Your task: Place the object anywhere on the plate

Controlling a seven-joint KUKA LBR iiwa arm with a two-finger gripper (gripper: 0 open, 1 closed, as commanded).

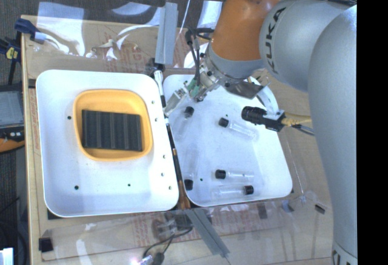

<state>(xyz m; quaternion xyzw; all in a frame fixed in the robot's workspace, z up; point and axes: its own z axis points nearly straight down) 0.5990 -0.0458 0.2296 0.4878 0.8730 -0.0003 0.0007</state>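
A yellow plate (77, 127) with a dark ribbed centre lies in the left bin (54, 179). Several clear tubes with black caps lie in the right bin (273, 167): one (237, 128) near the middle and two (233, 174) (234, 191) near the front edge. My gripper (185, 95) hangs low over the right bin's back left corner, under the orange wrist band (242, 21). It is next to a small black cap (189, 112). I make out no object in the gripper.
A ridge where the two bin walls meet (170, 142) separates the bins. The grey arm (315, 33) covers the right bin's back right part. A metal bar (165, 33) stands behind the bins, with cables and tape around the bench.
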